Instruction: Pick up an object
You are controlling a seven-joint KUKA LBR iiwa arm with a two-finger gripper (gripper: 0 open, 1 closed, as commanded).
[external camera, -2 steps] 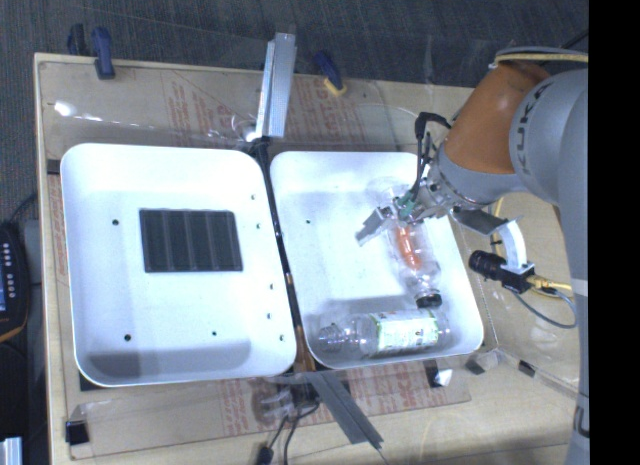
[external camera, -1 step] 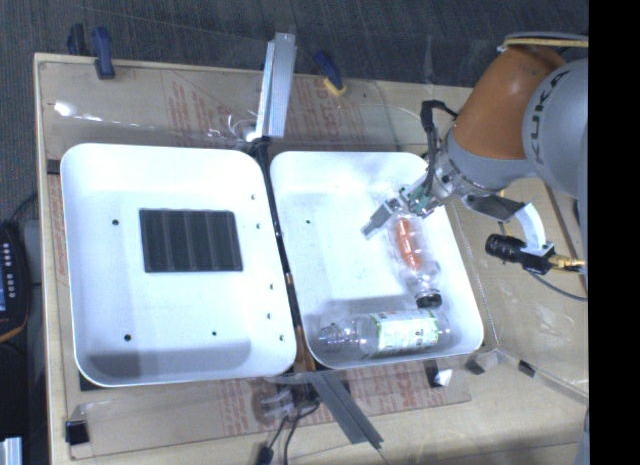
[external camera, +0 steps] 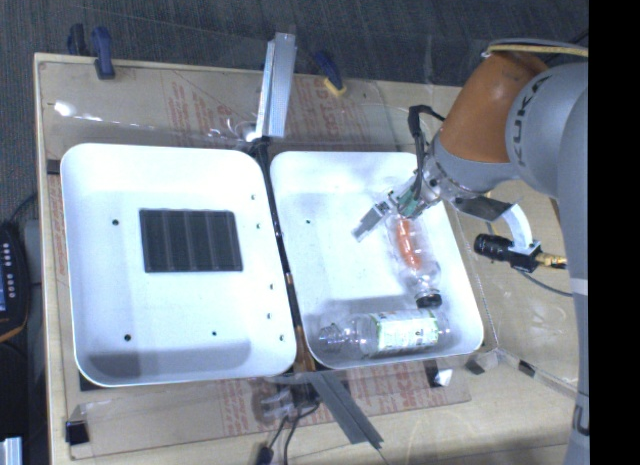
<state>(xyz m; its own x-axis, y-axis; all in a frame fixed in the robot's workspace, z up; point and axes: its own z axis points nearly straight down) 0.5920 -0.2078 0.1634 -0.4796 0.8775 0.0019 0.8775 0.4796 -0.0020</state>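
Claw (external camera: 385, 215) hangs low in the right bin (external camera: 310, 253), fingers spread, holding nothing, just above the orange-filled bottle (external camera: 410, 248). Looks like the approach; next comes dropping and closing on it.

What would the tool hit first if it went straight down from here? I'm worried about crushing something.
Probably the clear plastic bottle with the orange label, which lies just beneath the tool in the right white bin. Depth is hard to judge from above.

Arm (external camera: 520, 123) cut off at right edge. Gripper (external camera: 392, 215) finger gap too small to tell. Orange-filled bottle (external camera: 412, 248) top hidden under gripper. Device (external camera: 8, 278) cropped at left edge.
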